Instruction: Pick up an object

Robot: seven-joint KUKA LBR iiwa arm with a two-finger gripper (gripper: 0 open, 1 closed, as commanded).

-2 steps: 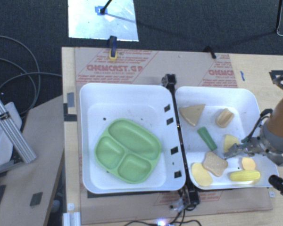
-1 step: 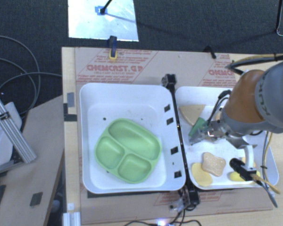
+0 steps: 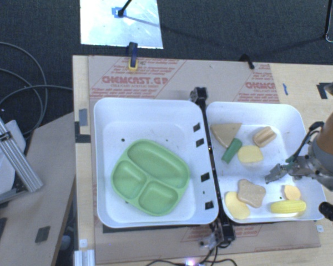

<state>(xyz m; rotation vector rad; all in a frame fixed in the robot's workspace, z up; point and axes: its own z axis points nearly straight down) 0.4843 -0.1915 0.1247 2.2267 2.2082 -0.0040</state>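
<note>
Approach step. Gripper (image 3: 275, 173) hovers low in the right bin (image 3: 299, 118), empty; finger spread cannot be told. Toast slice (image 3: 251, 193) lies just left and below it. Next: descend squarely over one piece.

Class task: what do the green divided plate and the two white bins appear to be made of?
The green three-compartment divided plate looks like moulded plastic: one even colour, soft sheen, rounded ridges. The left shallow white bin and the right shallow white bin also look like plastic, smooth with rounded corners, though the material can't be confirmed by sight.
</note>
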